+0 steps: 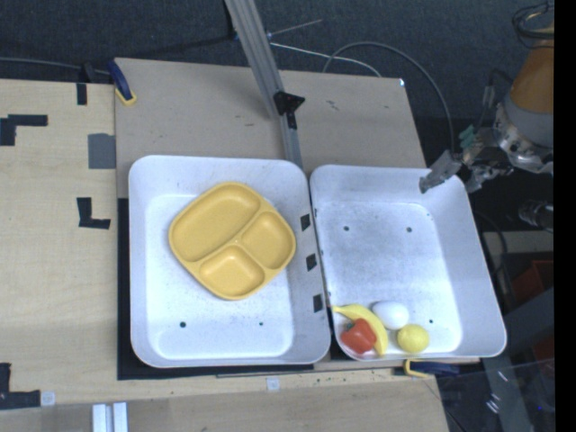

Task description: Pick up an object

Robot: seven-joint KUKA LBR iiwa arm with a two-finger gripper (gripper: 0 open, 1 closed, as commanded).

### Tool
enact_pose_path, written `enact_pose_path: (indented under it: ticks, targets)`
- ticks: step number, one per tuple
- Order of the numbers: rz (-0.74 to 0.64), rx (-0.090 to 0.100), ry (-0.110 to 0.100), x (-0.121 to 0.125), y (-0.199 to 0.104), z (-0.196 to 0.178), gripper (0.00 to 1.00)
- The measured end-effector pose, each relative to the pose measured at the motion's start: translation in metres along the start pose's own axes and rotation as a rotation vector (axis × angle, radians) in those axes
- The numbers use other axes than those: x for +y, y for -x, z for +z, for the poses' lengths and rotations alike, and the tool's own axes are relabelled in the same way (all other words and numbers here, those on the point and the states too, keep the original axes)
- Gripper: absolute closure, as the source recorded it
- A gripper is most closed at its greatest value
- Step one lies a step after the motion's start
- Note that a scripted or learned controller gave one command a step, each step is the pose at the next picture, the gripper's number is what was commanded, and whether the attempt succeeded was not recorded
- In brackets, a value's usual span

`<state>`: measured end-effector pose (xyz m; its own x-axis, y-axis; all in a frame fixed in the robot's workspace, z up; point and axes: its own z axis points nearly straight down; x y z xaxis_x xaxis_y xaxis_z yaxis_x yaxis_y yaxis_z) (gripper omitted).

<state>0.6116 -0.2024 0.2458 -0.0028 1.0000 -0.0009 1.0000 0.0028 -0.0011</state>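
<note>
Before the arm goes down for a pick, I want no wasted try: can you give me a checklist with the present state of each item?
1. Things to pick are in reach: ok. Banana, red piece, white ball and yellow ball lie in the right bin's near corner.
2. Claw over a target: not ok; it sits at the bin's far right rim.
3. Claw free of load: ok, nothing seen in it.
4. Finger opening: cannot tell.
5. Targets spaced for a clean grasp: not ok; they crowd together.
</note>
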Motion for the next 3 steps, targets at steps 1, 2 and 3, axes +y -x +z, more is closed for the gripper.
enact_pose_path:
  ticks: [1,2,3]
  targets:
    - [0.000,0.000,0.000,0.000,0.000,0.000,0.00]
    - [0.000,0.001,-0.005,-0.008,-0.007,0.049,0.00]
    - [0.000,0.002,-0.006,-0.019,-0.013,0.105,0.00]
